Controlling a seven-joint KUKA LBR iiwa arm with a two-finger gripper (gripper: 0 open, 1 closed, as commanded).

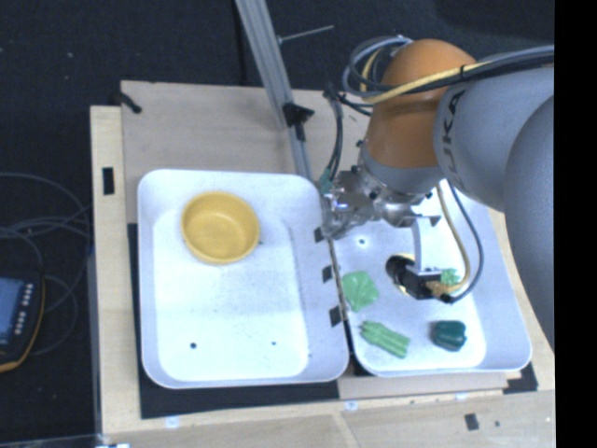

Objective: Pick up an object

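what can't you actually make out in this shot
- Camera view: far half of the right bin, hidden under the arm.
- Camera view: dark green object, too small and blurred to identify.
- Camera view: device beside the bench, cut off by the left frame edge.

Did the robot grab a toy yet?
Doesn't look like it. The arm is already over the right bin, with the tool by its left wall. The yellow bowl and the three green things lie in the bins, so grabbing and lifting one is left.
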